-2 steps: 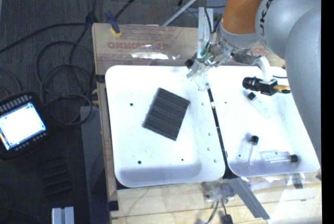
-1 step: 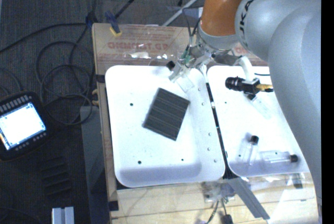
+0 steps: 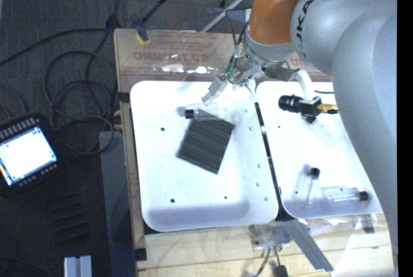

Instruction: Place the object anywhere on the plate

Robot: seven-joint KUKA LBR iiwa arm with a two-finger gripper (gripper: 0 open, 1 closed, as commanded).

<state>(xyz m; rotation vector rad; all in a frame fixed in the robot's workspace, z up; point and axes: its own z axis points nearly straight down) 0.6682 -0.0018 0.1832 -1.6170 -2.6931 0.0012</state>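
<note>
A clear vial [image 3: 205,115] with a black cap lies on its side in the left bin [image 3: 147,159], just beyond the far edge of the dark ribbed plate [image 3: 206,145]. Its cap points away from the arm, past the plate's far left corner. Whether the vial touches the plate is hard to tell. The gripper [image 3: 215,92] hangs just beyond the plate's far edge, above the vial's clear end. How far open it is cannot be told, and nothing is seen held in it. The plate sits tilted near the middle of its bin. To the right of the plate, in the right bin [image 3: 290,146], lie two more capped vials [image 3: 308,184] [image 3: 342,194], well apart from it. Both bins rest on the wooden counter [image 3: 161,50].
</note>
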